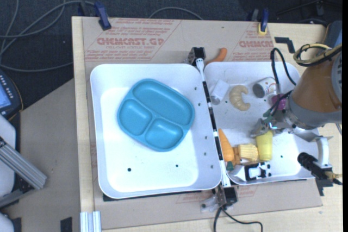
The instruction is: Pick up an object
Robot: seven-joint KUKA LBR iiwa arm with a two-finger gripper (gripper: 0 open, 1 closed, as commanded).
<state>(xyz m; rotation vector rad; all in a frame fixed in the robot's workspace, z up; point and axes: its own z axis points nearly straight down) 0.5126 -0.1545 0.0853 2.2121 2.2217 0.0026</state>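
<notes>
My gripper point(265, 127) reaches in from the right and is low over the front middle of the right bin point(283, 70). Directly in front of it, touching or nearly touching, lies a yellow block point(264, 146). Beside the block are a pale yellow corn cob point(246, 152) and an orange carrot point(225, 145) by the bin's left wall. A black and white object point(256, 171) sits at the front rim. Further back are a beige croissant-shaped piece point(239, 97), a white cup on its side point(265, 86) and a small white piece point(218, 89).
The left bin point(109, 165) holds a blue divided plate point(156, 114). An orange item point(220, 55) lies outside the bins at the back, near the divider. The grey arm point(318, 95) covers the right bin's right side.
</notes>
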